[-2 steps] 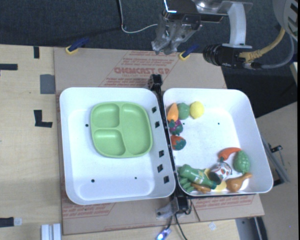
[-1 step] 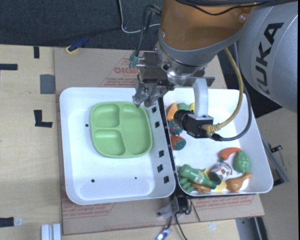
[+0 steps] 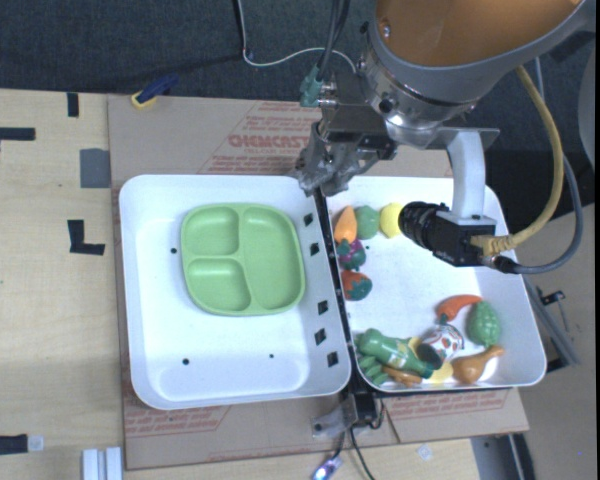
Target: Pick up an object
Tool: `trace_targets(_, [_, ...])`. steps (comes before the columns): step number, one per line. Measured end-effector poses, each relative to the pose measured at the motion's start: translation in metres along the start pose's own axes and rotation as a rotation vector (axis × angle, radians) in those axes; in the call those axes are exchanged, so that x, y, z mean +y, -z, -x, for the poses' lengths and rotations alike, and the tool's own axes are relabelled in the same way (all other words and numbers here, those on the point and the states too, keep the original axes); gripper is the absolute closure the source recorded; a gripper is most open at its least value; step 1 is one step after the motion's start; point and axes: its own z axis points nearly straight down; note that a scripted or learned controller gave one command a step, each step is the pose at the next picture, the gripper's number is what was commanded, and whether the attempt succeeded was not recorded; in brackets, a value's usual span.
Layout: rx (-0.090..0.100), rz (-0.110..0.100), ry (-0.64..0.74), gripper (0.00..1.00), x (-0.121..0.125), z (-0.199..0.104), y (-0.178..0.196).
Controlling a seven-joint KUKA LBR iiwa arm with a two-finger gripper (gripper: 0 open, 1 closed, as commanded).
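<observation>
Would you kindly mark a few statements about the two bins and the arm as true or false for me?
1. The green plate lies in the left bin. True.
2. The plate has three compartments. True.
3. The toys are piled in the left bin. False: they lie in the right bin.
4. The gripper is above the far end of the divide between the bins. True.
5. The plate is red. False: it is green.
</observation>
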Motion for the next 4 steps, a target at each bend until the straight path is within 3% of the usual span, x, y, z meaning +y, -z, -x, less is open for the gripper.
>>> trace_targets(1, [-0.004, -0.010, -0.001, 1.00, 0.001, -0.008, -0.033])
trace_targets(2, [-0.009, -0.024, 0.000, 1.00, -0.003, -0.044, -0.213])
trace_targets(3, [-0.005, -0.015, 0.001, 1.00, -0.002, -0.083, -0.270])
trace_targets(4, [-0.003, -0.002, -0.004, 1.00, 0.031, -0.080, -0.425])
